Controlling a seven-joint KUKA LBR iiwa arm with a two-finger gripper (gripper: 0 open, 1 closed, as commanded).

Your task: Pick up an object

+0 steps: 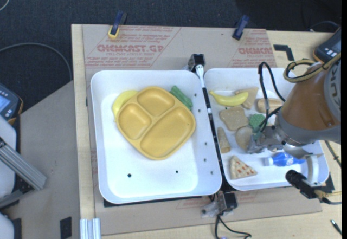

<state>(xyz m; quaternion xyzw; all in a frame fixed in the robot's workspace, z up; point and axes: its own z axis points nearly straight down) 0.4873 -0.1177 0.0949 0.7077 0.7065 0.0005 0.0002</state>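
The right bin (pixel 274 183) holds several toy foods: a yellow banana (pixel 230 98), a tan bread slice (pixel 233 118), a green leafy piece (pixel 256 121), a pizza slice (pixel 242 168), a blue and white item (pixel 282 160) and a brown stick (pixel 223 140). My gripper (pixel 258 143) hangs low over the middle of this bin, just right of a round tan piece (pixel 244 136) and below the green piece. The arm's grey and orange body hides the bin's right part. I see nothing lifted.
The left bin (pixel 100 124) holds a yellow divided plate (pixel 156 121), with a green item (pixel 181 97) at its upper right and a yellow disc (pixel 122 101) under its left edge. Clamps (pixel 115 26) (pixel 240 27) grip the cardboard's far edge. Cables loop beside the arm.
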